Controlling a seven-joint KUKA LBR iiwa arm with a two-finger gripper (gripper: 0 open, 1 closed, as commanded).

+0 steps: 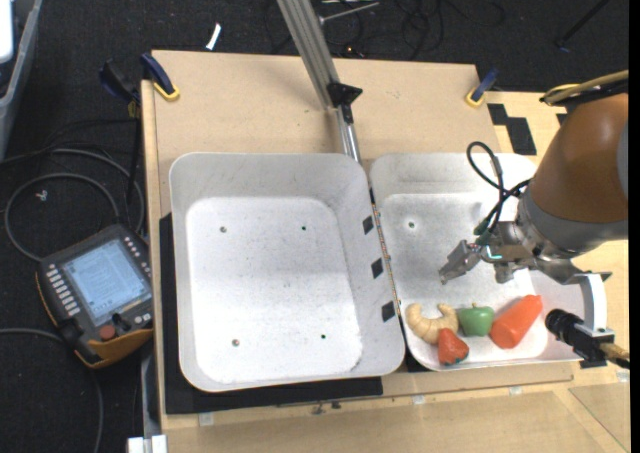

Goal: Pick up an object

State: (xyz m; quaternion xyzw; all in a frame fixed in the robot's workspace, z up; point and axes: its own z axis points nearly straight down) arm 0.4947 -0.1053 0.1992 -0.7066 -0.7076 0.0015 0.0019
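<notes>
Several toy foods lie along the front edge of the right bin [420, 191]: a beige curved piece [428, 320], a green pepper [478, 319], an orange carrot [516, 322] and a small red piece [452, 346]. My gripper [461, 262] hangs over the middle of this bin, just behind and above the beige piece and the green pepper, and apart from both. It points down and to the left. Nothing shows in it. The grey and orange arm [588, 176] reaches in from the right and covers the bin's right side.
The left bin [265, 276] stands beside the right one, their rims meeting at the middle. A slanted metal pole [305, 26] runs from the top down to the bins' back edge. A teach pendant [95, 286] and cables lie on the floor at the left.
</notes>
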